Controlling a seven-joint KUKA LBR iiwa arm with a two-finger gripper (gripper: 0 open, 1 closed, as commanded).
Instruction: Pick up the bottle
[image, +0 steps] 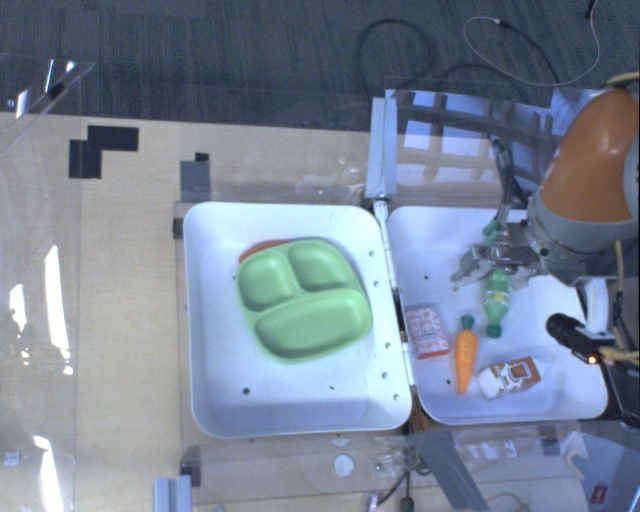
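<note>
Bottle (495, 299): I am seeing it lying in the right bin (560, 400), near the middle, a small green bottle with its long axis running roughly up and down the view; I cannot tell which end is the cap.
Gripper (497, 262): I am watching it hanging just above the bottle's upper end, fingers (470, 270) splaying wide to either side; nothing is sitting between them.
Arm (590, 170): it is reaching in from the right, the orange band showing above the wrist.
Carrot (465, 358): it is lying just left of and below the bottle, green top pointing up the view, close to but apart from it.
Small packet (427, 331): it is resting left of the carrot, near the bin's left wall.
Brown and white carton (510, 377): it is lying below the bottle, right of the carrot.
Left bin (215, 400): it is holding a green divided tray (303, 299).
</note>
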